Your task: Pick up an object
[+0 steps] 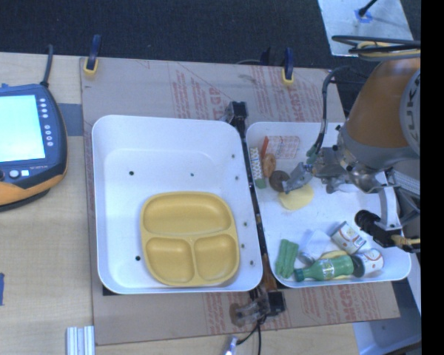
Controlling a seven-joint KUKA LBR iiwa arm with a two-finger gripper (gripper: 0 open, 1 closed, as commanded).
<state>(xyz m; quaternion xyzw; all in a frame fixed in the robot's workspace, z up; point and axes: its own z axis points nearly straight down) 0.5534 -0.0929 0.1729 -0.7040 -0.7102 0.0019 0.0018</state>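
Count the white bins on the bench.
2. The left bin holds a yellow tray; the right bin holds a green bottle and other small items.

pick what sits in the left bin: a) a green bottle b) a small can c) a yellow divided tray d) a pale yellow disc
c: the yellow divided tray, with three compartments, lies in the left bin; the green bottle is in the right bin.
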